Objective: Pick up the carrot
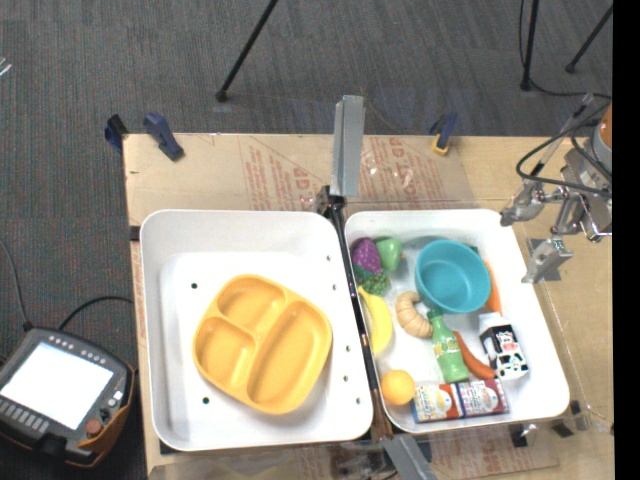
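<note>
The carrot is a slim orange piece lying in the right bin, wedged between a green bottle and a small cow-patterned milk carton. My gripper hangs over the right bin's far right rim, above and to the right of the carrot and well apart from it. Its two fingers stand open with nothing between them.
The right bin also holds a teal bowl, purple grapes, a banana, a croissant, an orange and two small boxes. A yellow divided plate lies in the left bin.
</note>
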You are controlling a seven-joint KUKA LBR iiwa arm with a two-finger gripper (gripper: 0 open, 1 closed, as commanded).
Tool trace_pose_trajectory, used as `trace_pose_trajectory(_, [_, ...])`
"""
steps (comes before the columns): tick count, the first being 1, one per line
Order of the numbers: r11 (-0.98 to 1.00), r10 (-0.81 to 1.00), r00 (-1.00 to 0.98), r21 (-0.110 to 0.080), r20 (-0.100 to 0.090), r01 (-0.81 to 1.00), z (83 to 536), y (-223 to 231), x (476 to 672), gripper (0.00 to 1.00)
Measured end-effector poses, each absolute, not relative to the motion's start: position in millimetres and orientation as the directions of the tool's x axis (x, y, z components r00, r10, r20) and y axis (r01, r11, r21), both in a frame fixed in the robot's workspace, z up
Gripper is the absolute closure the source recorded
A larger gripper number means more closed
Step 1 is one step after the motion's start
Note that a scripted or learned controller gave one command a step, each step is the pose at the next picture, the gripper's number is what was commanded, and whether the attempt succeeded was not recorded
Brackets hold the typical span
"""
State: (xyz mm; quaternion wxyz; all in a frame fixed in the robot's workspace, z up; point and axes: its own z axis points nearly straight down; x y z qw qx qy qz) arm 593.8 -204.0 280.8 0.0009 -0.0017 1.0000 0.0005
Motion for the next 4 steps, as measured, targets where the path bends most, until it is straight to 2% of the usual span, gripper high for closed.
trace_pose_trajectory(1, [0.991,0.133,-0.991,0.003,0.005,0.133,194,-212,615.7,0.00])
trace_pose_trajectory(2, [0.980,0.198,-0.980,0.002,0.001,0.198,159,-213,634.1,0.00])
trace_pose_trajectory(3, [0.922,0.388,-0.921,0.007,-0.027,0.388,103,-213,630.9,0.00])
trace_pose_trajectory(4, [0.925,0.380,-0.924,0.006,-0.032,0.380,114,-211,633.0,1.00])
